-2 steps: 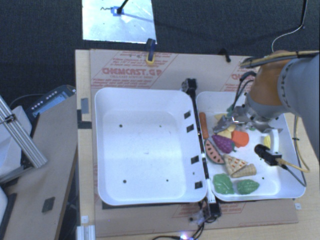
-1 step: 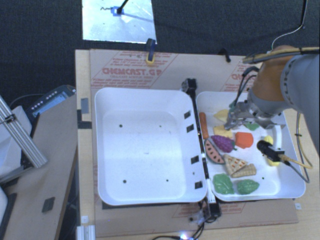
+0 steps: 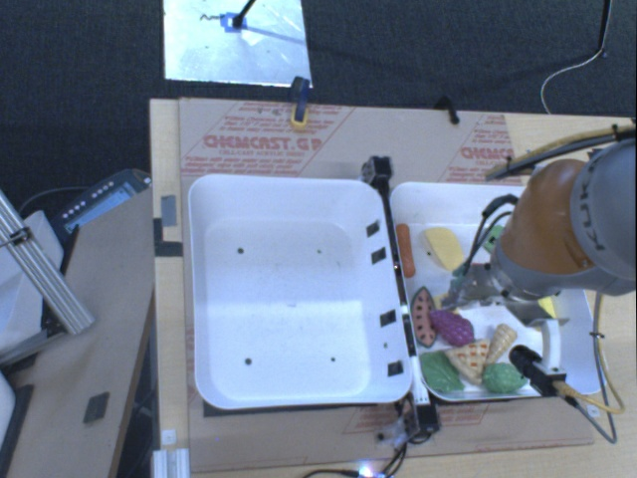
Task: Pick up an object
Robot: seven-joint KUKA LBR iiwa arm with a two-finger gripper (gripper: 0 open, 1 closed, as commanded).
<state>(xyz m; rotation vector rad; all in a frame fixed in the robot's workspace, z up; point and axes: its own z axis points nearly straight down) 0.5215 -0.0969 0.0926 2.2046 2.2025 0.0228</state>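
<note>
Two shallow white bins sit side by side on the table, the left bin [image 3: 294, 287] with nothing but its own small dark marks on the floor, the right bin [image 3: 438, 202] holding a crowd of toy food. Along that bin's left wall lies a thin orange-red sausage [image 3: 404, 249], and near it toward the far edge a pale yellow piece [image 3: 444, 246]. Toward the near edge the things press close: a dark striped slice [image 3: 424, 316] against the left wall, a purple lump [image 3: 453, 327] just beside it, a tan waffle wedge [image 3: 471, 358], a cream cone shape [image 3: 500, 342], a green leaf shape [image 3: 438, 370] in the near left corner and a green bumpy piece [image 3: 505, 376] by the near wall.

The arm [image 3: 567, 232] covers the right half of that bin, its orange band hiding whatever lies beneath. The pincer [image 3: 466, 289] hangs just above the purple lump, between it and the yellow piece; it is dark and blurred, so I cannot tell its state, and nothing can be made out within it.

A black-and-white fitting [image 3: 542, 361] crosses the bin's near right corner.
</note>
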